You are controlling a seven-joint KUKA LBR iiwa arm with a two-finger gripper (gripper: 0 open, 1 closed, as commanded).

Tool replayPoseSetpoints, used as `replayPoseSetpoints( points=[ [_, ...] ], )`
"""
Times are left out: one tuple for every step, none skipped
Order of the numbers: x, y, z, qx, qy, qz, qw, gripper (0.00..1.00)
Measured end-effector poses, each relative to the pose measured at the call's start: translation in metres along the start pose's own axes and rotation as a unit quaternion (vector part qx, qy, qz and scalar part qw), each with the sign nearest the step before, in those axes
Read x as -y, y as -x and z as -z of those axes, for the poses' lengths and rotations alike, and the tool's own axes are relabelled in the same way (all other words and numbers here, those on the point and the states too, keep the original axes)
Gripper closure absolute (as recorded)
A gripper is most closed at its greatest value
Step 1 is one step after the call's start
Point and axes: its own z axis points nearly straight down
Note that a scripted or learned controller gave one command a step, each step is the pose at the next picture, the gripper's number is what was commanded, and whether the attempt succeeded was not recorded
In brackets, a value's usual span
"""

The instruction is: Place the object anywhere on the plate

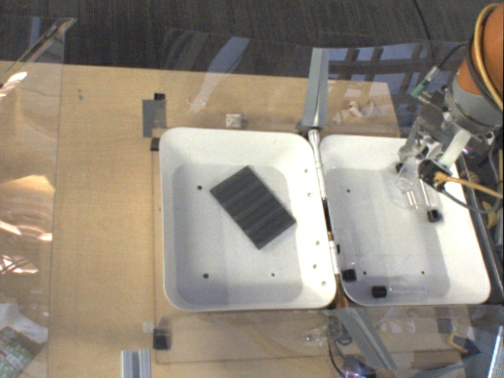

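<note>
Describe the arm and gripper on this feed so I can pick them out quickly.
The arm is grey and rounded, with a broad orange band above the wrist. The gripper at its end is a small, pale, silvery assembly, much slimmer than the arm. No markings are legible at this resolution.

Pale wooden bench (94, 235), left bin (197, 268) and right bin (378, 242) side by side.
</note>
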Motion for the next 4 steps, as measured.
replayPoseSetpoints(
  points=[
    [-0.033,-0.012,0.014,0.0,0.001,0.038,0.9993,1.0],
    [-0.064,-0.011,0.022,0.0,0.001,0.05,0.9987,1.0],
    [-0.057,-0.02,0.07,0.0,0.0,-0.235,0.9721,1.0],
    [-0.014,-0.052,0.169,-0.002,0.0,-0.341,0.9399,1.0]
  ],
)
